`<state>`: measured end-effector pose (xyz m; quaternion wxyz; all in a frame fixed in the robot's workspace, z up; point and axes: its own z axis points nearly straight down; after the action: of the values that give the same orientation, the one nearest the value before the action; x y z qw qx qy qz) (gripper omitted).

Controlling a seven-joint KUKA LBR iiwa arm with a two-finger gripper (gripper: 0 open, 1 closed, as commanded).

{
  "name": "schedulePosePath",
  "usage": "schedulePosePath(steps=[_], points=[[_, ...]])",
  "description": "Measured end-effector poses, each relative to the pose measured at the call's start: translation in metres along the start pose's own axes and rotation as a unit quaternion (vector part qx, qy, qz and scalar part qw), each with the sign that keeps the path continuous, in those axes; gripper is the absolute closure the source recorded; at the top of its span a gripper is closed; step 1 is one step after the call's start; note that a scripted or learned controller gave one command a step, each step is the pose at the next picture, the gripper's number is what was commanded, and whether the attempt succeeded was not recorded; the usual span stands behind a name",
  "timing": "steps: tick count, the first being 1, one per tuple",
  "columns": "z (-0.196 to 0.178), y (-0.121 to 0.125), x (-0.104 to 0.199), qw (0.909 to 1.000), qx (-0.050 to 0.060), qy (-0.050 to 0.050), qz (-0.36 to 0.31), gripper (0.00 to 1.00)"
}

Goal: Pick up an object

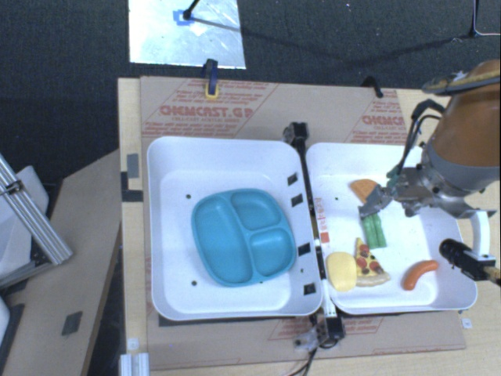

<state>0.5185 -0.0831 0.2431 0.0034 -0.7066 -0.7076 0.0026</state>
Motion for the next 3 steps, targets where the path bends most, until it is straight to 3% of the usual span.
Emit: schedulePosePath(steps=[1, 3], points=[[-0.005, 0.002, 0.0, 1.0, -0.005, -0.001, -0.001, 0.0], [0.102, 0.018, -0.008, 1.0, -0.003, 0.0, 0.0, 0.0]])
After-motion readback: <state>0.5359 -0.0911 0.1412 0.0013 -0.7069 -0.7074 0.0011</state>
